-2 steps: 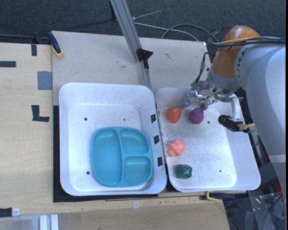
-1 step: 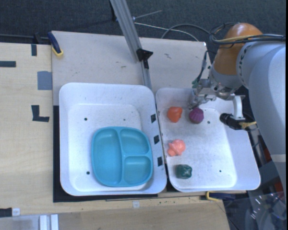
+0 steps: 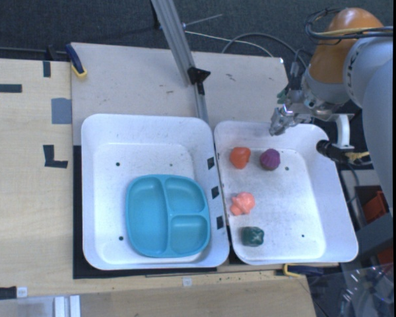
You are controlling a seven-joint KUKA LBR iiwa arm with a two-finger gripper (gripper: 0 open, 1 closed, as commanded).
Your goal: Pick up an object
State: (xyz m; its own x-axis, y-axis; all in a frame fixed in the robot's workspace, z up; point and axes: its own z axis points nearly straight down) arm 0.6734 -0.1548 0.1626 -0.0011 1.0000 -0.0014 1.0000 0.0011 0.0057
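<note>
Hovering over the right bin's far rim, gripper state unclear; purple ball just below, round, no long axis.

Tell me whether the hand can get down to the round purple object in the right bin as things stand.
Probably yes. The hand hangs over the right white bin's far rim, and the round purple object lies just below it, uncovered, with a gap between it and the round orange object.

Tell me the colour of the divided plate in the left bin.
The divided plate is light blue, seen plainly in the camera view, lying in the left bin.
</note>
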